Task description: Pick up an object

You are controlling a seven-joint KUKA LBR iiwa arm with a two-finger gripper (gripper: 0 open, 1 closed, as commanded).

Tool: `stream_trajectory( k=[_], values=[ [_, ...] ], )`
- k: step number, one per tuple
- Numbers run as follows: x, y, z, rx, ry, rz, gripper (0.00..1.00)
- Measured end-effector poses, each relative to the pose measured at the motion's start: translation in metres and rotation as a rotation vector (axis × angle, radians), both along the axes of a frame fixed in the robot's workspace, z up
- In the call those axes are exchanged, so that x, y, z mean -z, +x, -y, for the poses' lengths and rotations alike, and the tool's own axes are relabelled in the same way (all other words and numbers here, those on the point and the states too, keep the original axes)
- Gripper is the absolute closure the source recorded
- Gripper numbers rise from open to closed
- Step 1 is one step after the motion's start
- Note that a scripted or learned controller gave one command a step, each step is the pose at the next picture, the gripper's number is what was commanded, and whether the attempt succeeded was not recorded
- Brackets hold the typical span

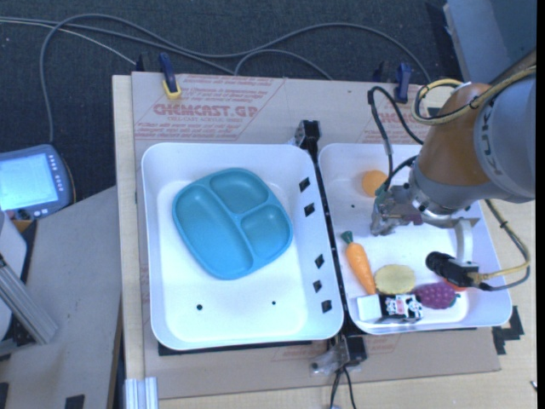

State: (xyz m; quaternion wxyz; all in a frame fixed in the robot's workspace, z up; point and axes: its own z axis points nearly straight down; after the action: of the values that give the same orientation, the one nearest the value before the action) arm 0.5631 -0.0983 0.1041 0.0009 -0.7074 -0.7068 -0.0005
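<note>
I see gripper (385, 220) low in right bin (498, 254), fingers pointing down, can't tell grip state. Orange ball (372, 182) just beside it. Carrot (360, 266), yellow piece (395, 278), grapes (435, 296) near front wall.

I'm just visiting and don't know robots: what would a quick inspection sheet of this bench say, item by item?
Surface: brown board with red print, bearing a left bin and a right bin, both white.
Job's things: in the right bin, a carrot, a yellowish round piece, purple grapes, an orange item and a small printed box.
Clutter: blue divided plate in the left bin.
Grippers: the gripper hangs low over the right bin, above the carrot; nothing seen between its fingers.
Cables: black ones run along the arm; grey ones cross the dark floor behind.
Surroundings: a handheld screen at left; blue clamps on the board's far edge.
</note>
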Motion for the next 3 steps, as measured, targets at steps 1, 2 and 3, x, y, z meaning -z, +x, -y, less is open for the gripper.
stream_trajectory(
  k=[1,2,3],
  values=[
    [-0.051,0.011,-0.001,-0.002,-0.003,0.006,1.0],
    [-0.115,0.015,0.003,-0.002,-0.003,0.008,1.0],
    [-0.13,0.016,0.003,-0.002,-0.002,0.004,1.0]
  ],
)
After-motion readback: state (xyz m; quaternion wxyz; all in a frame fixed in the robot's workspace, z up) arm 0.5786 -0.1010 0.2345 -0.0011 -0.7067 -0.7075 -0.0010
